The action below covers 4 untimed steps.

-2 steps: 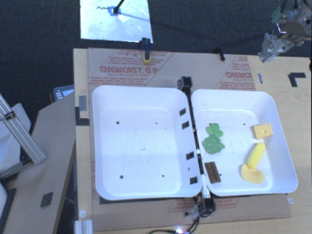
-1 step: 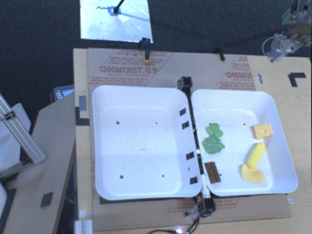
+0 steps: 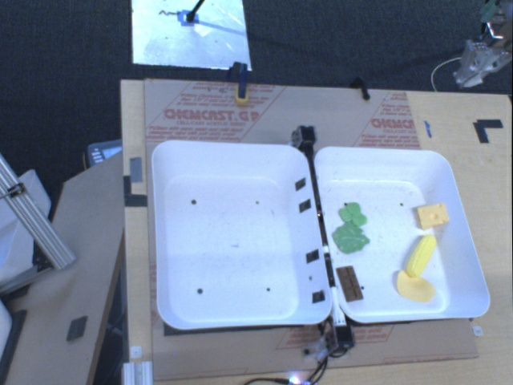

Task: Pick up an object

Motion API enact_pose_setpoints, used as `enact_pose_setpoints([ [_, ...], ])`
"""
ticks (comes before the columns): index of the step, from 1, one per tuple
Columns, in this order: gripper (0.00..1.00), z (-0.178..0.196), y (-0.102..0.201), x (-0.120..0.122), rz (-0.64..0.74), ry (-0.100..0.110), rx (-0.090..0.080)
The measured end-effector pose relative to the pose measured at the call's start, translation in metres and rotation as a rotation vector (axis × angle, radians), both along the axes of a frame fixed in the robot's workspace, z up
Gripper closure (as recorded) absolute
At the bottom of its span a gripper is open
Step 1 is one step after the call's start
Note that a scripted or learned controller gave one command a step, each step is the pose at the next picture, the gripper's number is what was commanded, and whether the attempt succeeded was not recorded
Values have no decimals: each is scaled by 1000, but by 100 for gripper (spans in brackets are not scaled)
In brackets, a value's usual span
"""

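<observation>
Nearest, in the right bin [image 3: 465, 215]: lay a brown block [image 3: 349, 283] beside the inner wall and a pale yellow disc [image 3: 415, 287] toward the front right corner. Just behind, touching the disc, rested a tilted yellow banana-like piece [image 3: 422, 253]. Farther back sat two green pieces [image 3: 351, 237], touching each other, and a yellow block [image 3: 432, 215]. Stood alongside the left bin [image 3: 172, 215]. Farthest, hung above the bench's back right corner as a pale gripper [image 3: 481, 61]; could not tell whether wide or narrow.
</observation>
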<state>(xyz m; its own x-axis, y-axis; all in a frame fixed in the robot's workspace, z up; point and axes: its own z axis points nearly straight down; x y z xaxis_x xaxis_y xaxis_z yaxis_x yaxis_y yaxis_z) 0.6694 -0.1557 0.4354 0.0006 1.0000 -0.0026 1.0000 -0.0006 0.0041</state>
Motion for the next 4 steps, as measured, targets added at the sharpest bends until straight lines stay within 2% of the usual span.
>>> enact_pose_setpoints([
  [1, 100, -4, -34, -1, -1, 0, 0],
  [2, 100, 5, -52, -1, 0, -1, 0],
  [4, 100, 61, -50, -1, 6, -1, 0],
])
